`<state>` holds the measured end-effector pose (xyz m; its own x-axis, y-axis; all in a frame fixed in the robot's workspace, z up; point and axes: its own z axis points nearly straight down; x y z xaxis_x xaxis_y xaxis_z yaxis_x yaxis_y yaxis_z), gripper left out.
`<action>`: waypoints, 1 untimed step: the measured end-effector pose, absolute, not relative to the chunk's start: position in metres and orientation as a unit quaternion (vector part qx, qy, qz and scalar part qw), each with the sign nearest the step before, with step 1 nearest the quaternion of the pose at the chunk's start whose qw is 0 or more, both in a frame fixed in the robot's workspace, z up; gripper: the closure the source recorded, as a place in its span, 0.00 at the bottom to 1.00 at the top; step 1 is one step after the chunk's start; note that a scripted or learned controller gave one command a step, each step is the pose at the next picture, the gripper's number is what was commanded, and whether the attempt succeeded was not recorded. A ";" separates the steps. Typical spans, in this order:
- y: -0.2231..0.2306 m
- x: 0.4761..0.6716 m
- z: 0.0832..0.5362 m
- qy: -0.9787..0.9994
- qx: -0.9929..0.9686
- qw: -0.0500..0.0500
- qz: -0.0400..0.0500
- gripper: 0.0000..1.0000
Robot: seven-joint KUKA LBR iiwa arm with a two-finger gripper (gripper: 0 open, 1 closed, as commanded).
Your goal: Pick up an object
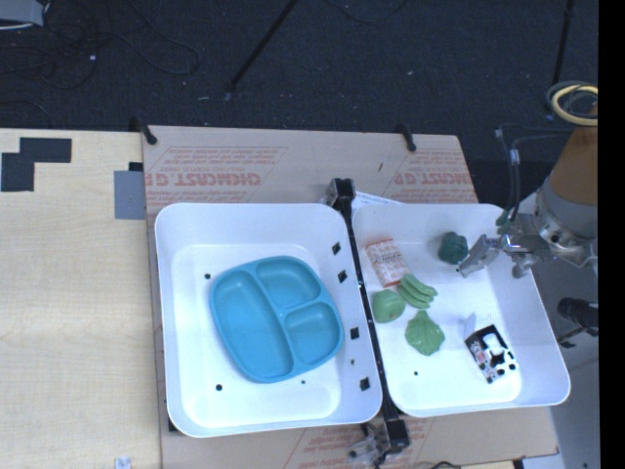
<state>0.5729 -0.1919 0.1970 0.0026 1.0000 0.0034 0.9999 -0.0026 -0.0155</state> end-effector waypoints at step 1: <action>-0.192 0.576 0.205 -0.707 -0.707 0.000 0.000 0.00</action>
<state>0.5761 -0.1919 0.2051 0.0002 1.0000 0.0000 1.0000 -0.0002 -0.0009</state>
